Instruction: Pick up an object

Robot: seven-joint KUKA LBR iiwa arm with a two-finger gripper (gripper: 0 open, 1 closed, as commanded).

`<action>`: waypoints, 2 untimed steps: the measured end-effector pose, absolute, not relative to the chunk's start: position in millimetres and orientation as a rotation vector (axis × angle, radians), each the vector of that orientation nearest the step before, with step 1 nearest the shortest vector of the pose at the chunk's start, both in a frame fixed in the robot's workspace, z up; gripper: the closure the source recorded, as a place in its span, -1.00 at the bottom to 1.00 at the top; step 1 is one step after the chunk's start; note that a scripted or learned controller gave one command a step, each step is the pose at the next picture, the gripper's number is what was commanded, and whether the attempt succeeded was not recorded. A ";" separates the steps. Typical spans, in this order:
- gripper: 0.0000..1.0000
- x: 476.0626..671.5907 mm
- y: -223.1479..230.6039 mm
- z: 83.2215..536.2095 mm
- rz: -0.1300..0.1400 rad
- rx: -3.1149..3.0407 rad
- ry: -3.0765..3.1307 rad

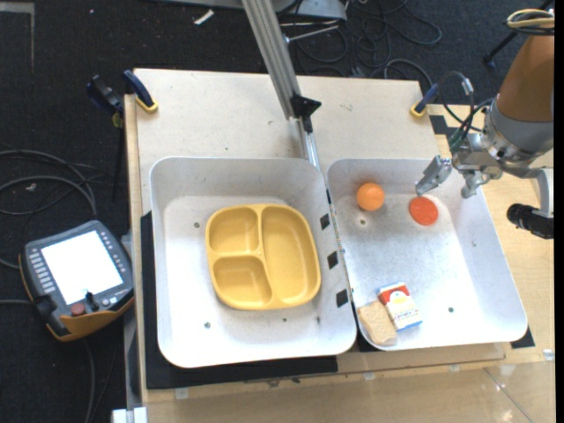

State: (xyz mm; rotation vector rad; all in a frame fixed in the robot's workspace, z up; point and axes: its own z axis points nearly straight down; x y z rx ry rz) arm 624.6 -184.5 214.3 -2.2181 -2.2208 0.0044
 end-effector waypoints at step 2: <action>-1.00 624.7 -177.1 107.6 0.005 -2.215 -2.222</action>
